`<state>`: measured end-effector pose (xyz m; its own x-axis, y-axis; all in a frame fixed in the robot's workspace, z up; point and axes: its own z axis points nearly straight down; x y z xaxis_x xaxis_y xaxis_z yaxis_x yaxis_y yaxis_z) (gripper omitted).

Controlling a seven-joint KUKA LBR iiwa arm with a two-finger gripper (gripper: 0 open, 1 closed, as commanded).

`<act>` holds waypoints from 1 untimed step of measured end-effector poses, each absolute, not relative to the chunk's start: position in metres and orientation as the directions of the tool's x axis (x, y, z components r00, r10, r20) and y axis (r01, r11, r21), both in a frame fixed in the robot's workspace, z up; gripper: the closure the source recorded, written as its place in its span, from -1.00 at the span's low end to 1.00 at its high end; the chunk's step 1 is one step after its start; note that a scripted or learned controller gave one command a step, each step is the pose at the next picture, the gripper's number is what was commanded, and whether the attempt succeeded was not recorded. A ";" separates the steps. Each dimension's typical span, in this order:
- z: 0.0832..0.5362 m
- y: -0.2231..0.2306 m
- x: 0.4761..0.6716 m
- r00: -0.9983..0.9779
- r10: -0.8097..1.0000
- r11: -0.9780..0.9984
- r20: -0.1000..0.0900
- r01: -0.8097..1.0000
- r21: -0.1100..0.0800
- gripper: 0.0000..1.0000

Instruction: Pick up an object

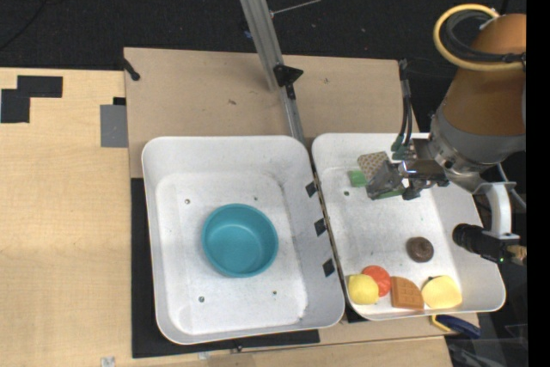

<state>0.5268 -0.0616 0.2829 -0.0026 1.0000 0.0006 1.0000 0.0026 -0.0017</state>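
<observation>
Along the lower rim of your right bin (485,288) a yellow ball (363,289), a red piece (376,275), an orange block (406,294) and a yellow fruit (442,292) sit crowded together, with a brown disc (419,249) just above them. Your gripper (388,181) hangs at that bin's upper middle beside a small green piece (357,178), over open white floor. Left of centre, a teal bowl (240,240) sits mid-floor in the left bin (172,159), with room all round.
</observation>
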 end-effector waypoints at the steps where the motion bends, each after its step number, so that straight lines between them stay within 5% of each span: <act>1: 0.273 -0.020 0.522 -0.003 1.000 0.003 0.000 1.000 -0.002 1.00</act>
